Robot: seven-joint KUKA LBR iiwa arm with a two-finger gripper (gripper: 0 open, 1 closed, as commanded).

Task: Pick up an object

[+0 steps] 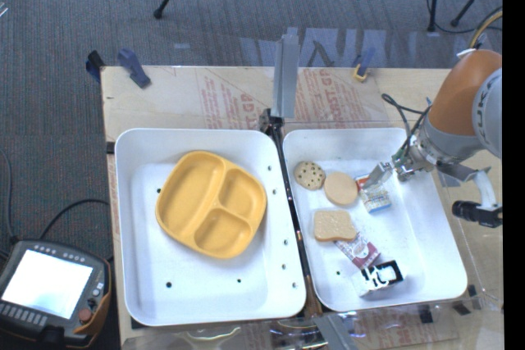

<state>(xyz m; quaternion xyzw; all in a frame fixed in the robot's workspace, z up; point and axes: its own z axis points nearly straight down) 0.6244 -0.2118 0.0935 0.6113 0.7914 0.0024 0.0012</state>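
- The claw [384,175] is low in the right bin [435,246], reaching in from the right; its tips sit right at a small white packet [376,198].
- Whether the claw is apart, together or clamped on anything cannot be told here; it is too small and dark to read.
- The packet lies on the bin floor, touching or just under the claw's tips, in the upper middle of that bin.
- Just left of the packet sits a round tan disc [340,189], and left of that a chocolate-chip cookie [309,175], the two edge to edge.
- Below the disc lies a slice of bread [335,225].
- Nearer the front, a dark red wrapper [358,252] lies beside the bread, and a black-and-white item [382,275] rests just below it.
- Behind the claw the grey arm [447,139] rises to its orange band [462,90] at the right.
- The left bin [139,258] holds a yellow divided plate [212,203], tilted a little askew.
- Both bins sit side by side on the table [197,94].
- A tablet [51,284] glows at bottom left, off the table.
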